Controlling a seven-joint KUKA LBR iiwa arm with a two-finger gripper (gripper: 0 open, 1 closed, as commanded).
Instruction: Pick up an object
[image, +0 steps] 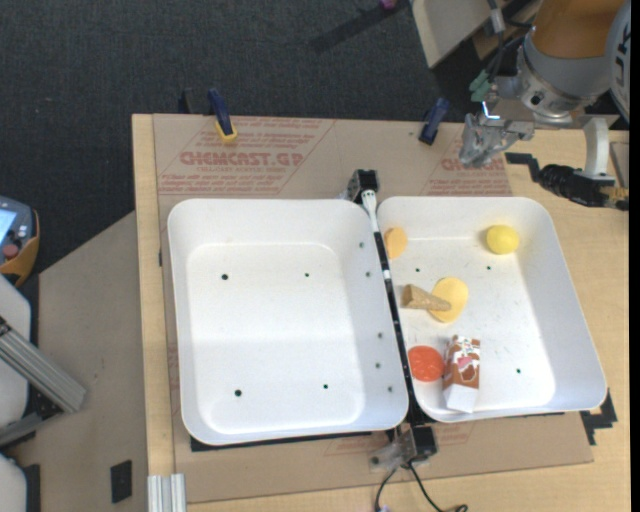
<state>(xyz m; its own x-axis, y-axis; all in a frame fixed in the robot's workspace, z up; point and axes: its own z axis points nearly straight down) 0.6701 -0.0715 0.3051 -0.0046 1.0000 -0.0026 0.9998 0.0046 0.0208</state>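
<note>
Hanging above the bench beyond the far edge of the right bin (560, 300), the gripper (483, 148) holds nothing that I can see; from where I stand I cannot tell how it is set. Down in that bin lie a yellow ball (502, 239) near the far side, an orange piece (396, 242) by the middle divider, a yellow disc (450, 297) touching a tan wedge (424, 297), then a red disc (426, 363) beside a small brown-and-white carton (463, 372) near the front. The left bin (190, 300) sits alongside.
</note>
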